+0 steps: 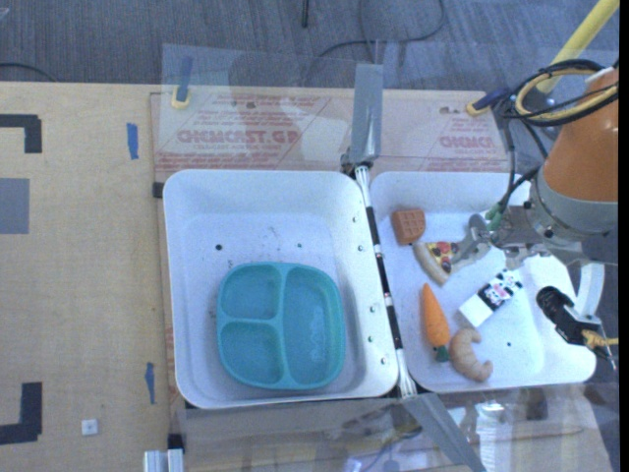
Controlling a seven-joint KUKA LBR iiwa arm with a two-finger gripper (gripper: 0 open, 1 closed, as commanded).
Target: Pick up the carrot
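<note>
You are watching the approach: gripper [479, 236], jaw state indiscernible, is hovering beyond the carrot [434, 316], needing descent over it.

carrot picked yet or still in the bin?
Still in the bin: carrot lies flat on the right bin floor, beside the croissant.

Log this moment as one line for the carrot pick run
phase: approach | carrot: lying in right bin, beside croissant, not grasped | gripper: above slice of pizza | left bin: teal divided plate
</note>
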